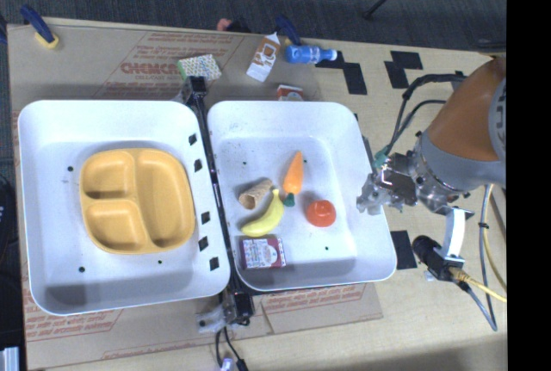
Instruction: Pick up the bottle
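Needs raising the gripper (372, 195), its spread impossible to tell, from beside the outer rim of the right bin (344, 115) and carrying it to the blue bottle (306, 55) lying on the bench beyond both bins.

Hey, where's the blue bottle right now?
The blue bottle lies on the bench behind the right bin, outside it, beside a small carton.
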### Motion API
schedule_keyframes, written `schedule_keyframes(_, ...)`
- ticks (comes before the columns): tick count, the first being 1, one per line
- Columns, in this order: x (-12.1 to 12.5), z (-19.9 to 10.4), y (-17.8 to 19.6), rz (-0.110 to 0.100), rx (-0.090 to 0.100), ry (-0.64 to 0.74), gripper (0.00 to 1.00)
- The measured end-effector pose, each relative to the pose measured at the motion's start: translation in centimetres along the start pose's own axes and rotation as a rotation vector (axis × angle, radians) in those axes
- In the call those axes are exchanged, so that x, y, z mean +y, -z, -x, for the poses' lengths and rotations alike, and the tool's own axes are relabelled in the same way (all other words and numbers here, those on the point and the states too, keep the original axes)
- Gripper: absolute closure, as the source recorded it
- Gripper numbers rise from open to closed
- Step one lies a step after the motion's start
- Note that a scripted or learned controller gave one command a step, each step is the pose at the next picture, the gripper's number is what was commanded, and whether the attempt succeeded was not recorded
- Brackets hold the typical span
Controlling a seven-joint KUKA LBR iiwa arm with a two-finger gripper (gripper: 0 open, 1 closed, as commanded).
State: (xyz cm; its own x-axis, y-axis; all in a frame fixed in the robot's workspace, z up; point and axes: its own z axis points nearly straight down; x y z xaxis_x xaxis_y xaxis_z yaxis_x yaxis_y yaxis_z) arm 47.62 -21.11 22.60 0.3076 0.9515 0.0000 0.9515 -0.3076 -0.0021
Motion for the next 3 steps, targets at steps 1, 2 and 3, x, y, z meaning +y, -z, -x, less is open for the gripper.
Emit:
schedule_keyframes(1, -1.0, -3.0, -5.0, -0.004, 0.001, 0.019, 1.0)
schedule_keyframes(2, -0.6, -2.0, -2.5, -0.001, 0.0, -0.228, 1.0)
schedule_keyframes(3, -1.8, -5.7, -1.0, -0.004, 0.002, -0.03, 1.0)
